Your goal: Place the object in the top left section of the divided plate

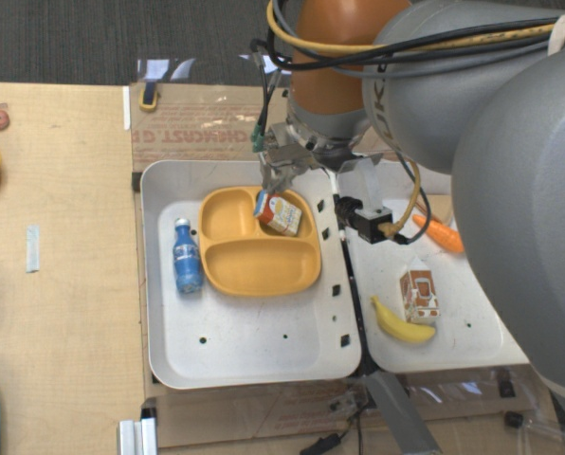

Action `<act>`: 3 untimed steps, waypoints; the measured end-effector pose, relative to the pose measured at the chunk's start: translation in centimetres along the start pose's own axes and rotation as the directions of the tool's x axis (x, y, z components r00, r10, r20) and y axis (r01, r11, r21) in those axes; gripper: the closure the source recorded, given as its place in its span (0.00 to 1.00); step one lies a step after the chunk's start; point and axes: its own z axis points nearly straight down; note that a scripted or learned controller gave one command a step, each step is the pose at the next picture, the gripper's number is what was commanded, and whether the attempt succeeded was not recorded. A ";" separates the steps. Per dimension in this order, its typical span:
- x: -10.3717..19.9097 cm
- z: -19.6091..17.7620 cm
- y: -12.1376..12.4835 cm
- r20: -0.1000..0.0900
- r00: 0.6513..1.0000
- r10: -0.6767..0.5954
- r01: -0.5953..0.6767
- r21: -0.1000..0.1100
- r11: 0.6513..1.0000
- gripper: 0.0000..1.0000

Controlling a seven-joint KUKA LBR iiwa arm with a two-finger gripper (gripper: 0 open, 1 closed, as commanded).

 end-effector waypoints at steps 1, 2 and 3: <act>1.3 -1.4 -2.0 0.002 0.921 0.390 -0.390 0.002 0.921 1.00; 1.2 -7.5 -0.8 0.001 0.934 0.357 -0.357 0.001 0.934 1.00; -1.4 -4.6 -9.9 0.001 0.937 0.350 -0.350 0.002 0.937 1.00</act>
